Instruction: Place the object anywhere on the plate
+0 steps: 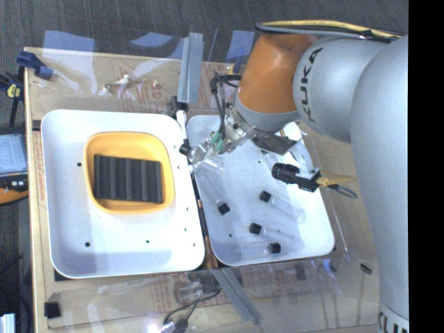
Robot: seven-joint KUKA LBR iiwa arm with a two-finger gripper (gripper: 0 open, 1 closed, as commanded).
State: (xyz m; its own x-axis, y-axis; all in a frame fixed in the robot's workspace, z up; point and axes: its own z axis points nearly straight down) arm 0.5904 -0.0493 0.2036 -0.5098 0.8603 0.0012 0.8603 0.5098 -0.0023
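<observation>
A yellow plate (129, 144) with a dark ribbed centre lies in the left bin (69, 241). Several small clear tubes with black caps lie in the right bin (319, 238), among them one (223, 207) near its middle, one (264, 196) further right and one (275, 248) near the front wall. My gripper (202, 154) hangs low over the right bin's far left corner, close to the wall between the bins. A clear tube (212, 162) lies right by its tip; I cannot tell whether it is held.
The grey arm with its orange band (277, 61) covers the far right of the right bin. A black cylinder with an orange cable (291, 174) juts out below the wrist. A metal rail (189, 68) stands behind the bins.
</observation>
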